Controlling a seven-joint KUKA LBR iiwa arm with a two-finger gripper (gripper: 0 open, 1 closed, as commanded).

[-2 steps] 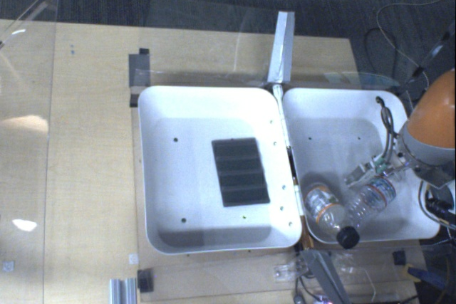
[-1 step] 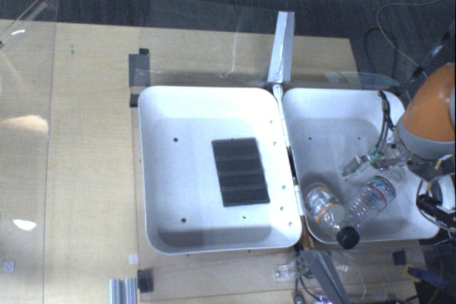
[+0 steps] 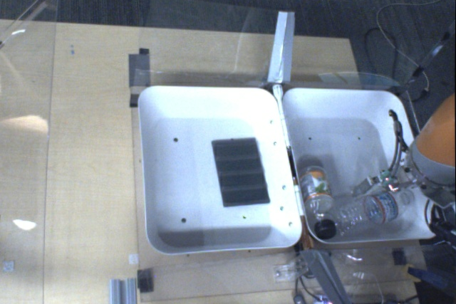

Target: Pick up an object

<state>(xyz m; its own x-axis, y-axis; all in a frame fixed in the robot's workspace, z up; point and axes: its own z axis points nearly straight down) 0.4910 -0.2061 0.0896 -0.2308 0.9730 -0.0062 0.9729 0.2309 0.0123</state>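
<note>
Bottles, two of them and both clear plastic, lie in the right bin: a larger bottle with a dark cap on its side along the near wall, and a smaller bottle just beside its capped end. The tool sits low just above the larger bottle's far end. One dark ridged pad lies flat in the left bin on the counter.
</note>
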